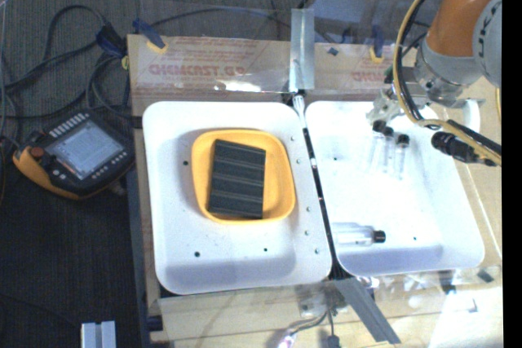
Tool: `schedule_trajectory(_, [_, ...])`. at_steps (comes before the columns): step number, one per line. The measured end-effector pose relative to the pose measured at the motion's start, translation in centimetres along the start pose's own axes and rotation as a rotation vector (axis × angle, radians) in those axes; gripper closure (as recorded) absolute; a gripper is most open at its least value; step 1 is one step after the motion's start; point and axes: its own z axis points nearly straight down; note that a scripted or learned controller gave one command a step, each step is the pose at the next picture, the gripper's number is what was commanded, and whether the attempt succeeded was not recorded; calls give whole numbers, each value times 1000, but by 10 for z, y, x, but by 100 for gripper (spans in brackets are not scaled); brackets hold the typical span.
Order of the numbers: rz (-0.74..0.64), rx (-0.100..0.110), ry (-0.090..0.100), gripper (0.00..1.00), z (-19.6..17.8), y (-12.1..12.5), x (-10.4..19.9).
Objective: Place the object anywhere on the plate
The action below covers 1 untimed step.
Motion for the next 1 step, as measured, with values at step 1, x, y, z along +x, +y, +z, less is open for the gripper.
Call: schedule_trajectory(1, [0,0,0,0,0,0,0])
